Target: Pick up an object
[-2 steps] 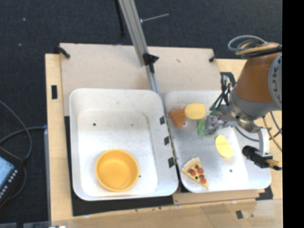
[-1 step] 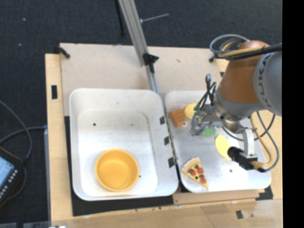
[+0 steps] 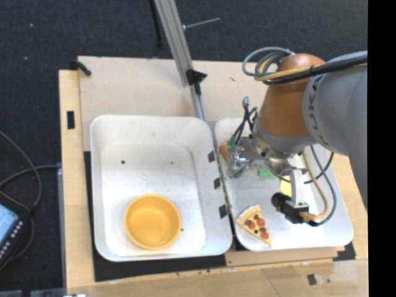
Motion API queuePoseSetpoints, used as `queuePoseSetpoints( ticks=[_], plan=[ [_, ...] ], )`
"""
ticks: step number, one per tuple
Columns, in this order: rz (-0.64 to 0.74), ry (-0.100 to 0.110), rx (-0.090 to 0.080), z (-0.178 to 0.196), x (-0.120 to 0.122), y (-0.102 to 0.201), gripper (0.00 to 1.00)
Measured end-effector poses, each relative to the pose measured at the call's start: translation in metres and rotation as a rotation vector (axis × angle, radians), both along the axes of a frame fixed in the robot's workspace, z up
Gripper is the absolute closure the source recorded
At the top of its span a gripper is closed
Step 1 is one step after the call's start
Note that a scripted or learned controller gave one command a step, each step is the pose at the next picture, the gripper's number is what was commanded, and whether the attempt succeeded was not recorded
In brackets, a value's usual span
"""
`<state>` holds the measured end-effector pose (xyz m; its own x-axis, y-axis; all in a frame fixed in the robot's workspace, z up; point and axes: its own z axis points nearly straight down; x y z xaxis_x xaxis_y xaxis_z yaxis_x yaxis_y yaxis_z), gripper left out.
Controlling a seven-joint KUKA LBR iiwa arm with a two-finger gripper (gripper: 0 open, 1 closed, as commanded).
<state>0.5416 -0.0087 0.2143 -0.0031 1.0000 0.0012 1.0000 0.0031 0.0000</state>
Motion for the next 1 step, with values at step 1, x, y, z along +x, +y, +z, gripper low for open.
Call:
queuePoseSetpoints(
  ticks=[1],
  plan=[
    [0.006,-0.003,0.001,0.0170,0.0010,0.0572,1.00]
  ],
)
